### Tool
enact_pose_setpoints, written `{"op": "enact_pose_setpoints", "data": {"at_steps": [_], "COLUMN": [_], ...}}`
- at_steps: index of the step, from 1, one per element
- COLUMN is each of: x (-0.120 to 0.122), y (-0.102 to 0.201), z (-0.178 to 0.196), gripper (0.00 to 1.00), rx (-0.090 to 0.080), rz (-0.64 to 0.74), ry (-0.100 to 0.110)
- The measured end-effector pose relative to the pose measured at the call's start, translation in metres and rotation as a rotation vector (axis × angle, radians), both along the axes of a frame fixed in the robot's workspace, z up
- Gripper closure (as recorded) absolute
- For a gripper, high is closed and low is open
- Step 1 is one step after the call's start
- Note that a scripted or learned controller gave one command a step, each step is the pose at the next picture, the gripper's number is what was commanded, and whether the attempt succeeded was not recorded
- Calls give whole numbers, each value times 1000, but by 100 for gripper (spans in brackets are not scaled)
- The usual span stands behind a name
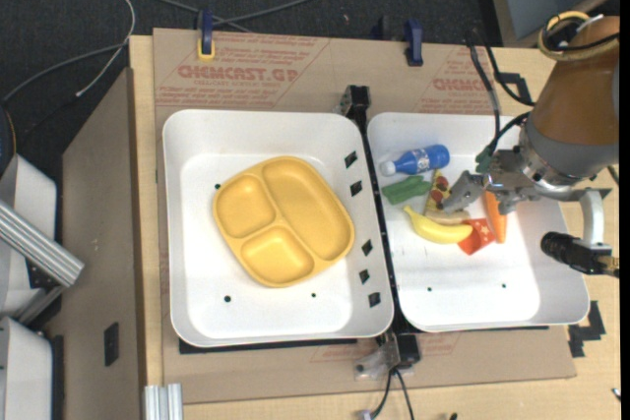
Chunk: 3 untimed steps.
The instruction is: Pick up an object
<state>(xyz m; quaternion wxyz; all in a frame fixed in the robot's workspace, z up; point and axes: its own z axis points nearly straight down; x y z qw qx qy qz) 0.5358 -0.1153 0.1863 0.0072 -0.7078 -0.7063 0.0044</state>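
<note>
Several toys crowd right bin (512,305): banana (438,229), blue bottle (415,160), orange piece (492,216). Gripper (471,195) low over banana, jaw opening unclear, nothing visibly held. Risk: fingers jam between neighbours, banana rolls away.

A brown cardboard-topped bench (295,59), printed with red lettering and held by two blue clamps (206,34) at its far edge, bears a left white bin (187,211) and a right white bin (512,300) touching side by side.
</note>
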Motion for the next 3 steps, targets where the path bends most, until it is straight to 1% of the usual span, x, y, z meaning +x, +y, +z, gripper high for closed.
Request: {"op": "enact_pose_setpoints", "data": {"at_steps": [1, 2, 3], "x": [3, 5, 9], "y": [0, 2, 0], "z": [7, -35, -88], "gripper": [0, 0, 0], "rx": [-2, -1, 0], "rz": [3, 2, 3], "ry": [-15, -10, -21]}}
